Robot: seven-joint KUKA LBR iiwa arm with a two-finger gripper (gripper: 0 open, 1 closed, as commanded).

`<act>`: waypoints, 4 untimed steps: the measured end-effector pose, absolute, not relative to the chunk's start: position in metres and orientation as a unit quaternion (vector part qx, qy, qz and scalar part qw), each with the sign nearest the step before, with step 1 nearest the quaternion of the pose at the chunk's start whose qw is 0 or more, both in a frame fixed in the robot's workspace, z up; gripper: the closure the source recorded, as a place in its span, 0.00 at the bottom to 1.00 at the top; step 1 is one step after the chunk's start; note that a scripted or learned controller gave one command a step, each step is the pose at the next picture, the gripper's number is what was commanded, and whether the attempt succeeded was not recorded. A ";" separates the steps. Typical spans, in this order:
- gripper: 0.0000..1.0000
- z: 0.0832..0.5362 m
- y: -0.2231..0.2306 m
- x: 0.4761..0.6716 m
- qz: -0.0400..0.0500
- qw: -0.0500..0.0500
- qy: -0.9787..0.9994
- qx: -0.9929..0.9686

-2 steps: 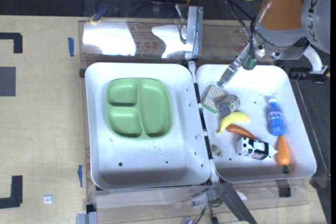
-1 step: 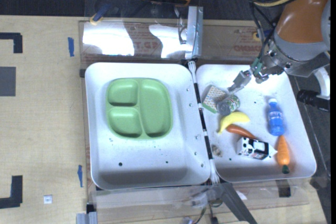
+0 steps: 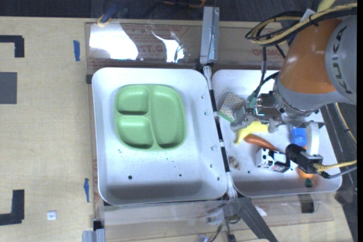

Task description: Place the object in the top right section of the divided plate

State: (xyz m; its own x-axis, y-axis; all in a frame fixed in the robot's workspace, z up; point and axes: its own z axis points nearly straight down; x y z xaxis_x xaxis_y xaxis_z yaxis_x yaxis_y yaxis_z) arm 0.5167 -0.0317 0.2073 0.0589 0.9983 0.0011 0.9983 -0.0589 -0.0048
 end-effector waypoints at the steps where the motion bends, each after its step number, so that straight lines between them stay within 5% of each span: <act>1: 0.00 0.193 0.006 0.596 -0.001 -0.002 -0.823 -0.568; 2: 0.00 0.186 -0.012 0.623 -0.001 -0.003 -0.953 -0.304; 3: 0.00 0.186 0.027 0.645 -0.001 -0.004 -0.990 -0.138; 4: 0.00 0.215 0.011 0.608 0.000 0.000 -0.884 -0.467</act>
